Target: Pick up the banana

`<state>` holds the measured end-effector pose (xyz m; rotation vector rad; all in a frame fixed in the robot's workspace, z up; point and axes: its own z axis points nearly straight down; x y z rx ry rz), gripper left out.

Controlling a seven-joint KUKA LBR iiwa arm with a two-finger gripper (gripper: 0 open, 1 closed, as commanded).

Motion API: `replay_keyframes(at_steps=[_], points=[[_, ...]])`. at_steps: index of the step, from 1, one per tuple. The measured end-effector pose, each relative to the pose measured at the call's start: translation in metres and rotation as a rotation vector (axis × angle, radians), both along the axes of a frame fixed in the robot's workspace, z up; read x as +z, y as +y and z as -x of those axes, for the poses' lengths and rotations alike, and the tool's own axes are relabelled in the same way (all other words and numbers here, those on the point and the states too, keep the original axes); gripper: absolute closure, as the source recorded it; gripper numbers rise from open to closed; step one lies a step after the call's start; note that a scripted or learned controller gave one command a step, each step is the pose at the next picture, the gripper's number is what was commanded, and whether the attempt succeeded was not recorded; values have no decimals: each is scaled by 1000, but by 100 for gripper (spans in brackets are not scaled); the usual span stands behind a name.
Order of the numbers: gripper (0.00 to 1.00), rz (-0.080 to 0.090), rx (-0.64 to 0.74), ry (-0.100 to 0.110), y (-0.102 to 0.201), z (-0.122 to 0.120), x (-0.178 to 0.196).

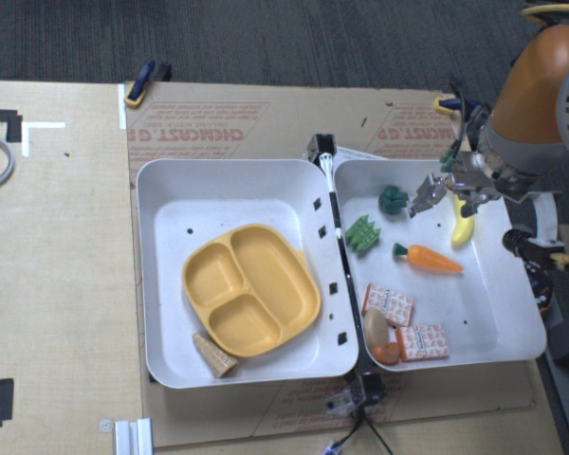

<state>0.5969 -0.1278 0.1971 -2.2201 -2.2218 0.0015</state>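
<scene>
Cardboard sheet under white bins, grey carpet.

A robotics lab: white bins on cardboard (taped bench).

2 shallow white bins side by side on bench. Left bin: yellow 3-compartment plastic plate, tan bread piece at its near-left edge. Right bin: small yellow banana far right, orange carrot just left, nearer. Two-finger gripper spread wide, poised over banana's far end, nothing between fingers.
</scene>
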Motion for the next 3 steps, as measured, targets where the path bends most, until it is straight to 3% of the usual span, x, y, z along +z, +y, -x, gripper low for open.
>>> replay_keyframes(at_steps=[1,2,3], points=[[0,1,124,-2,-71,-19,-50],[0,2,561,-4,-94,-51,-104],[100,4,558,-7,-94,-52,-93]])
